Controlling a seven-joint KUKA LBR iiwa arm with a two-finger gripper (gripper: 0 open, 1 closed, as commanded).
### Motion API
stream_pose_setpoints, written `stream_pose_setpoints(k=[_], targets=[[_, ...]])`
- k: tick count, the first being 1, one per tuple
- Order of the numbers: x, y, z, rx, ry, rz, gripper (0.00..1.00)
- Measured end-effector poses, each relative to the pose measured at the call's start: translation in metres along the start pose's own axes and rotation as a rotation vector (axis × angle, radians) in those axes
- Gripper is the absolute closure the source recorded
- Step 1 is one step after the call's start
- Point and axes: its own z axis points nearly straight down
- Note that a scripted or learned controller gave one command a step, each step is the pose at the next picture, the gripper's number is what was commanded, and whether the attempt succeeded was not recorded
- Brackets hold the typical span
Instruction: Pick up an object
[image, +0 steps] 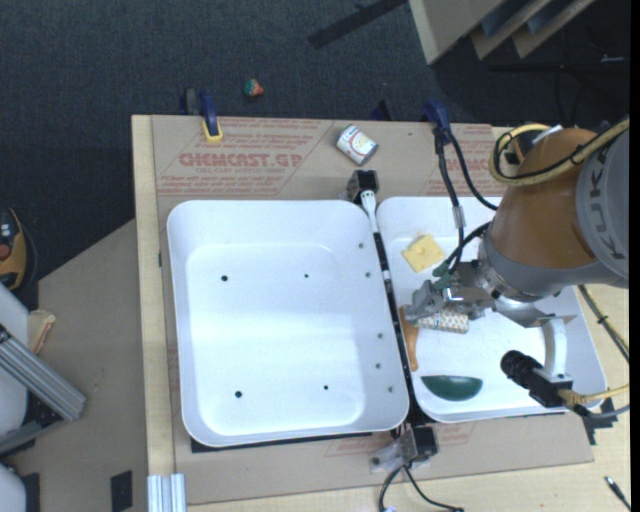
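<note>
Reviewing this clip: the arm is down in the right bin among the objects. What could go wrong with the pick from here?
1. The gripper sits low beside a pale patterned object near the bin's left wall; it may catch the wall or only nudge the object.
2. The yellow block and dark green piece lie close by; the arm could push them instead of picking anything.
3. Cables hang over the bin and might snag.
</note>
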Motion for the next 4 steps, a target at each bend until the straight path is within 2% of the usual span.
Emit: stream_pose_setpoints(k=[1,2,3,4], targets=[[0.039,-0.017,-0.049,0.003,0.000,0.003,1.00],[0.073,-0.016,-0.077,0.004,-0.001,0.004,1.00],[0.037,0.000,-0.109,0.003,-0.003,0.011,1.00],[0.052,-0.018,-0.076,0.014,0.000,0.008,1.00]])
